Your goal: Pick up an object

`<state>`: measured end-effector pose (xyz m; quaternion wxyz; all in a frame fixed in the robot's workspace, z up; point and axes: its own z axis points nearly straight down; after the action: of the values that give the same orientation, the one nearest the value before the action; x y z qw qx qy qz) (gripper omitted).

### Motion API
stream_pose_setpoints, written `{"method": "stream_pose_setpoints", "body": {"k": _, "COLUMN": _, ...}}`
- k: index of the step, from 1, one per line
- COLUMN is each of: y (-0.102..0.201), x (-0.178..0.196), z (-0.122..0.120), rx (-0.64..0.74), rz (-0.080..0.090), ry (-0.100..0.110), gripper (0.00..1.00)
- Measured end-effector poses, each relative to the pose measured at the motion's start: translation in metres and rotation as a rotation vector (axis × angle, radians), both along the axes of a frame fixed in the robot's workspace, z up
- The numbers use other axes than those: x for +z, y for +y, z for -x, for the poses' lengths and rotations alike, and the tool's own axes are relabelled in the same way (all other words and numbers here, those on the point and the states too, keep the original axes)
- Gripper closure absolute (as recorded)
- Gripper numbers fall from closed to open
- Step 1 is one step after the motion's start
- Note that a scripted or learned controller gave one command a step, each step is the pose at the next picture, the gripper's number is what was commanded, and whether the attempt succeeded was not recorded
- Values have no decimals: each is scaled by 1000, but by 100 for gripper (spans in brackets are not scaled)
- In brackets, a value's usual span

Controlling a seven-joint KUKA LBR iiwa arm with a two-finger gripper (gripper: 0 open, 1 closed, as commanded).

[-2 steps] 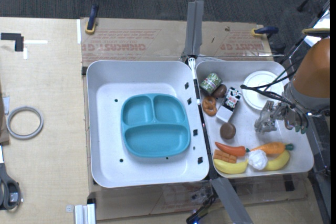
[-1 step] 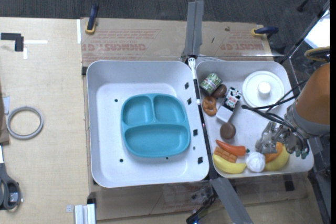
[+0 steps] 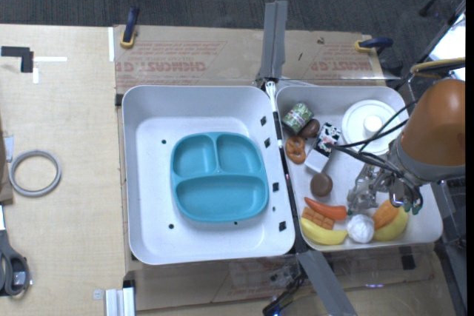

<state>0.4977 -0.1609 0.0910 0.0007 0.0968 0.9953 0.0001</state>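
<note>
The gripper (image 3: 364, 197) hangs low over the right bin (image 3: 422, 233), near its front edge, and its metal fingers point down into the crowded pile of toy food there; whether the claw stands wide or narrow cannot be told, because cables and the wrist blur its outline, and nothing can be seen held between its tips. No single object is named by the task, so the likely targets are those just beneath it: a white ball (image 3: 361, 229) at the front edge, a banana (image 3: 324, 234) touching it on the left, a carrot (image 3: 326, 212) lying on the banana, and an orange piece (image 3: 386, 214) on the ball's right. The chief risk is the crowding. The fingers may come down on top of two pieces at once, or wedge against the banana and push the ball aside instead of closing round it. The ball looks round and smooth, so it could squirt out of a pinch. The bin's front wall is close, and a finger may strike it. Farther back sit a brown mushroom (image 3: 321, 184), a pretzel (image 3: 295, 149), a green can (image 3: 298, 115) and a white lid (image 3: 370, 120), well apart from the claw. The left bin (image 3: 141, 181) carries a blue divided plate (image 3: 219, 176).
</note>
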Motion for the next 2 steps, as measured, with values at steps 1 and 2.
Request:
{"method": "stream_pose_setpoints", "body": {"k": 1, "y": -61, "x": 0, "z": -28, "rx": 345, "rz": 1, "ry": -2, "gripper": 100}}
{"method": "stream_pose_setpoints", "body": {"k": 2, "y": -60, "x": 0, "z": -29, "rx": 346, "rz": 0, "ry": -3, "gripper": 0}}
